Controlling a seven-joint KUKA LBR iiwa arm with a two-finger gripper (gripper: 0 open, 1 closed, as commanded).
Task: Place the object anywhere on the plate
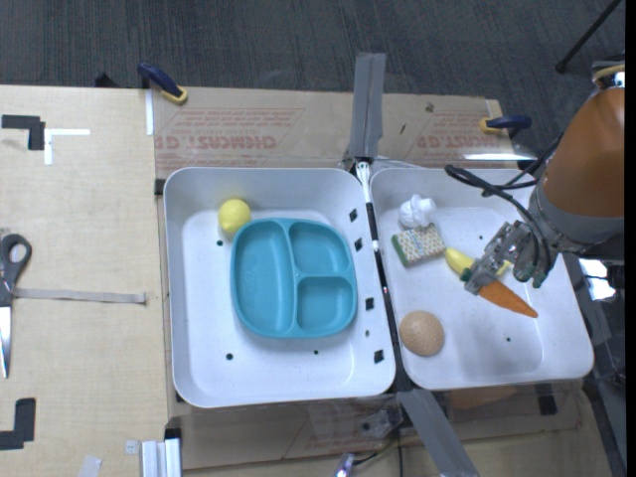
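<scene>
the gripper (494,269) is reaching down into the right bin (556,361) over the carrot (511,299) and the small yellow banana-like piece (458,260), and whether it is gripping either one is something i cannot tell from this slanted view. the step in hand is looking like the pick, with the object not yet on the blue 3-compartment plate (294,277), which is sitting in the left bin (199,356) beside a yellow ball (235,215). the next move is calling for a firm hold, a lift above the wall between the 2 bins, and a carry left to the plate, while a sponge (418,244), a white crumpled piece (417,210) and a tan ball (421,333) are lying nearby.
</scene>
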